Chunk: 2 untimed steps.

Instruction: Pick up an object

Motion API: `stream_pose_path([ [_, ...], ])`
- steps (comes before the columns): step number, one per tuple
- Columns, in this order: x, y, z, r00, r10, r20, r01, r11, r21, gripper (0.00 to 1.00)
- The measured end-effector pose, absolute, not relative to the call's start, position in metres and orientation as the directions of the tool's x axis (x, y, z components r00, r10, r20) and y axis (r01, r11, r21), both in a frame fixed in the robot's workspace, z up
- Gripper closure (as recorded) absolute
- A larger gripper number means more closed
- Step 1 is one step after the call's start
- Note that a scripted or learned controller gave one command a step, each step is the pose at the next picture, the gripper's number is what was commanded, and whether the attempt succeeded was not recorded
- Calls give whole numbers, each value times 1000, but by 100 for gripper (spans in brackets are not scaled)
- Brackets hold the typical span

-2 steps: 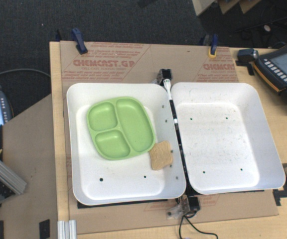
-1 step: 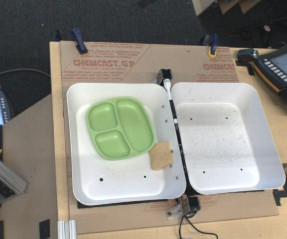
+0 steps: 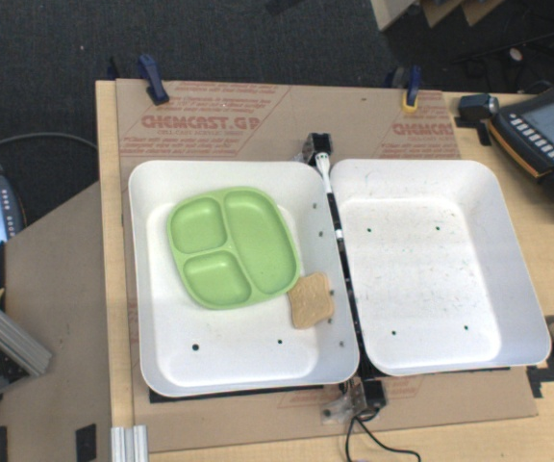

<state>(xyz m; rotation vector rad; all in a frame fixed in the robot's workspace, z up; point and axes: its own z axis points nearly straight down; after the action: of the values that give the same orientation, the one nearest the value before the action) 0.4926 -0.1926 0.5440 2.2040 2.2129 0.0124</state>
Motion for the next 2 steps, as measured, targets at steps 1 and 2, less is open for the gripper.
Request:
stream_pose_path([
  [1, 496, -72, 407, -12, 1000, 5, 1000, 12, -14, 100],
  [2, 508, -60, 543, -3, 1000, -2, 1000, 3, 18, 100],
])
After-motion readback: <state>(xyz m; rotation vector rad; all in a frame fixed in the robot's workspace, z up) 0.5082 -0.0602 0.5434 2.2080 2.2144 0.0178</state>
